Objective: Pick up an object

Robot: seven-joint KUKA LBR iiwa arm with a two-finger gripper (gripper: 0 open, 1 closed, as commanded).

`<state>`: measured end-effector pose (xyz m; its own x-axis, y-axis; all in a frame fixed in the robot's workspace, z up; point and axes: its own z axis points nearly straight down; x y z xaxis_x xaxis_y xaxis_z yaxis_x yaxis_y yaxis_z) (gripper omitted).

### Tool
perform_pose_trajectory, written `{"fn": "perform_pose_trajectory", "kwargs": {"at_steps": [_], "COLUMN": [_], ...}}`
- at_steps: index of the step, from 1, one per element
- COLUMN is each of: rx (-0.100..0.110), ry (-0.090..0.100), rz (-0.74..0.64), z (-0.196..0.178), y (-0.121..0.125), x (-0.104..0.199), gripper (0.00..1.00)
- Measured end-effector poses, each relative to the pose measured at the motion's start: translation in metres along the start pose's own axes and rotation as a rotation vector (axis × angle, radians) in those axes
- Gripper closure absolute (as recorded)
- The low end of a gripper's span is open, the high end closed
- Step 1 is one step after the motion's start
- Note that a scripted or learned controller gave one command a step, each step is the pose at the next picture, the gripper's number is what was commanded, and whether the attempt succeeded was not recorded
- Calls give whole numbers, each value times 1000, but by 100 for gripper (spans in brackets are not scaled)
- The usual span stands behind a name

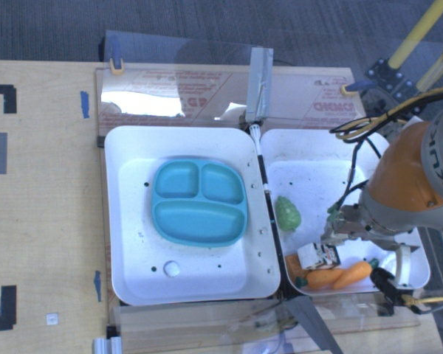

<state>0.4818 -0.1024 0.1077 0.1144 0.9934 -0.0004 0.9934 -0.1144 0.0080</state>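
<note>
Reaching down into right bin point(310, 169); claw point(326, 254) beside carrot point(342, 275)

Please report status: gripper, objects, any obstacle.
Gripper low in right white bin, fingers unclear. Orange carrot beside it, not held. Green leafy piece apart, left.

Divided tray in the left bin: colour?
Light blue tray, seen in the camera view.
</note>
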Motion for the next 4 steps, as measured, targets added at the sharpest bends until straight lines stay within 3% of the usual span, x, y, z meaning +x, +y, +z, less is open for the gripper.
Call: {"fn": "perform_pose_trajectory", "kwargs": {"at_steps": [1,2,3,4], "rx": [1,7,0,1], "ry": [0,1,0,0], "rz": [0,85,87,87], "z": [0,21,9,10], "y": [0,3,4,4], "x": [0,8,7,7], "gripper": [0,0,100,0]}}
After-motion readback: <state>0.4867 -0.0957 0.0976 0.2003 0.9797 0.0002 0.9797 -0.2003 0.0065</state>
